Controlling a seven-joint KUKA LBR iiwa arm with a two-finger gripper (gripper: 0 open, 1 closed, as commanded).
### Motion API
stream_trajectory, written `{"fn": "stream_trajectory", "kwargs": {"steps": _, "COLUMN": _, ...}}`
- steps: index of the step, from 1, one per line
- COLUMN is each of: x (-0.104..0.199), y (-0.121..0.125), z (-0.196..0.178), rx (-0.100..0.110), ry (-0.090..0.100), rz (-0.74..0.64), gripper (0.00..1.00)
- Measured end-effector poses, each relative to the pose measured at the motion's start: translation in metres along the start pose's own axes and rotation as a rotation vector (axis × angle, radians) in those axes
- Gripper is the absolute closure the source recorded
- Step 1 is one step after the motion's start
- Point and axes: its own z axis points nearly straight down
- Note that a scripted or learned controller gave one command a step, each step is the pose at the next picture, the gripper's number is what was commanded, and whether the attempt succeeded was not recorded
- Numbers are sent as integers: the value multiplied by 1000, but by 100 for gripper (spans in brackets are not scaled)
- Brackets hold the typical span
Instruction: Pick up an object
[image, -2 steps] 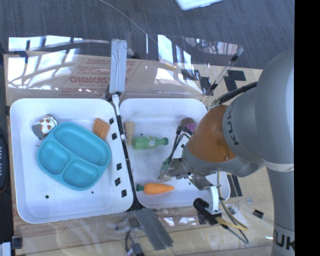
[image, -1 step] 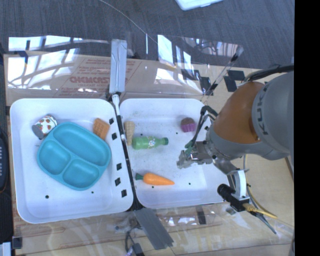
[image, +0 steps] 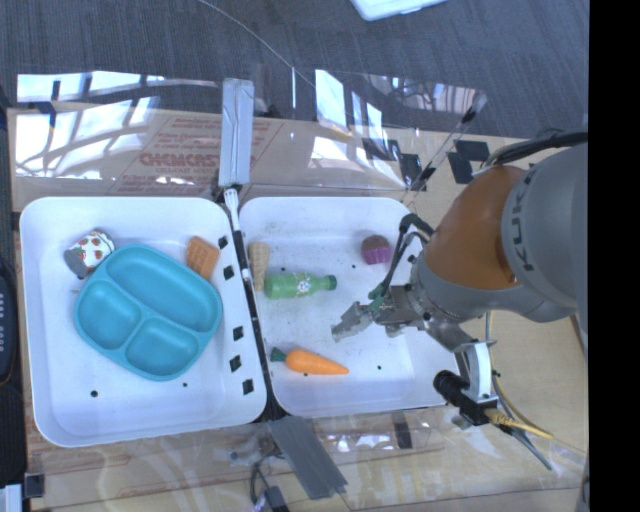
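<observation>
My gripper (image: 347, 325) hangs over the middle of the right bin (image: 330, 215), its fingers apart with nothing between them. A green bottle (image: 297, 286) lies on its side to the gripper's upper left. An orange carrot (image: 311, 362) lies below and to its left, near the bin's front wall. A small purple fruit (image: 376, 249) sits toward the back, above the gripper. A cream ice-cream cone (image: 259, 263) rests against the right bin's left wall.
The left bin (image: 50, 380) holds a blue divided plate (image: 148, 310), an orange waffle piece (image: 203, 256) and a small grey-and-white toy (image: 89, 251). The divider (image: 236, 290) runs between the bins. My arm's orange band (image: 470, 235) covers the right bin's right side.
</observation>
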Motion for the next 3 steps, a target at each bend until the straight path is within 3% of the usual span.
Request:
{"fn": "stream_trajectory", "kwargs": {"steps": 1, "x": 43, "y": 1, "z": 94, "rx": 0, "ry": 1, "rz": -5, "gripper": 0}}
{"fn": "stream_trajectory", "kwargs": {"steps": 3, "x": 39, "y": 157, "z": 94, "rx": 1, "ry": -1, "rz": 0, "gripper": 0}}
